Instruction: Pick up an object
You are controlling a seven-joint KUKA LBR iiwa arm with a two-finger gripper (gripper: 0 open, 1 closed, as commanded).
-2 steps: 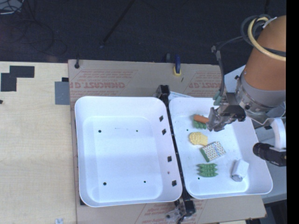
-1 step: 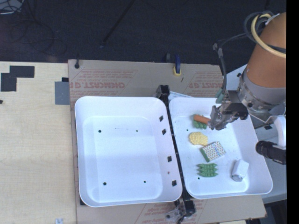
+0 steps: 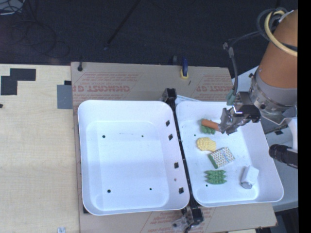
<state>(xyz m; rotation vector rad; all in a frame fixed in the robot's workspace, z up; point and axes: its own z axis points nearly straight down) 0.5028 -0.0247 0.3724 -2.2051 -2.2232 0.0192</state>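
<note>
Several small objects lie in the right bin (image 3: 272,188): an orange carrot with a green top (image 3: 208,125), a yellow corn cob (image 3: 206,143), a patterned block with a green edge (image 3: 221,157), a green pea pod (image 3: 215,177) and a grey cylinder (image 3: 248,177). My gripper (image 3: 229,124) hangs over the bin's upper middle, just right of the carrot's orange end. Its dark fingers point down and left, and I cannot make out anything between them.
The left bin (image 3: 87,159) sits beside the right one, with a black clip strip (image 3: 174,144) along the shared edge. Both rest on a cardboard sheet (image 3: 121,81) on the pale bench. The arm's wide wrist (image 3: 279,86) overhangs the right bin's upper right corner.
</note>
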